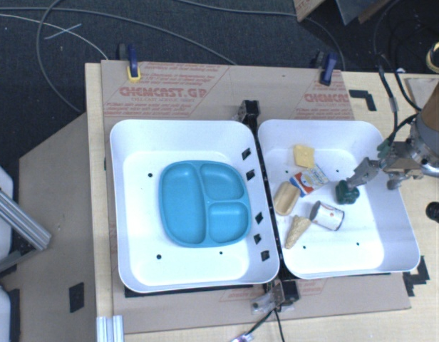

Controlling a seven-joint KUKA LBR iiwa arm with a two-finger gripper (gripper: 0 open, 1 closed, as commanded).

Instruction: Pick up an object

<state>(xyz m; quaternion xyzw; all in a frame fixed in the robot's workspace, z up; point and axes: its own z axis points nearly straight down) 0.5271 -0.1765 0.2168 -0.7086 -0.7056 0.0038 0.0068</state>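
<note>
The bench is a pale board printed with red lettering, held at its far edge by two blue-and-yellow clamps. Two shallow white bins sit directly on it, touching along a black divider strip. The right bin lies under the gripper, which hangs above its right half. The left bin sits well off to the gripper's left. Bare board shows as a narrow margin around both bins, widest at the far edge beyond the gripper.
</note>
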